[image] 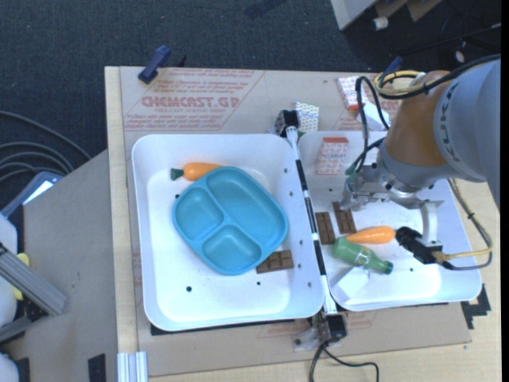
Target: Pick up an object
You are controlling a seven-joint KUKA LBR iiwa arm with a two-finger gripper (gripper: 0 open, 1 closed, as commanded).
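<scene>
Two-finger metal gripper (351, 200) hangs low over the right white bin (453, 285); can't tell its opening. Orange plastic carrot (371, 235) lies just below-right of it, long axis roughly left-right; green plastic bottle (361, 256) just beyond. Judged target: carrot, needs a short shift toward it.

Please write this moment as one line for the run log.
arm: over right bin | gripper: above the carrot and green bottle, nothing seen held | left bin: blue tray, second carrot | pick: not done
</scene>
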